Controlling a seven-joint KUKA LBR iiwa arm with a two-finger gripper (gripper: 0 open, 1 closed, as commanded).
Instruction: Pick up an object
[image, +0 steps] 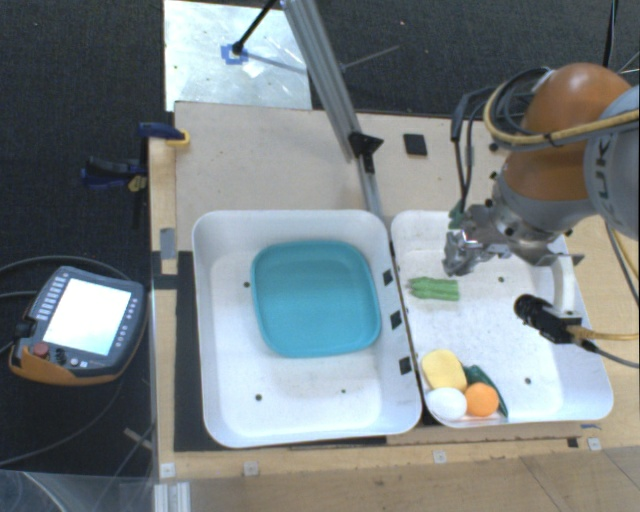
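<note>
- Left bin (225, 400): a teal plate (315, 298) takes the middle, but there's bare white floor around it, widest along the near edge.
- Right bin (590, 385): open floor through the centre and far right.
- A green bean pod (434, 289) lies near the divider, just beside the gripper (462, 256) hanging over the bin's far-left part.
- Near-left corner is crowded: yellow piece (444, 369), white egg (447, 403), orange ball (482, 399), all bunched together.
- A black cylinder (540, 317) juts over the right bin's middle-right.
</note>
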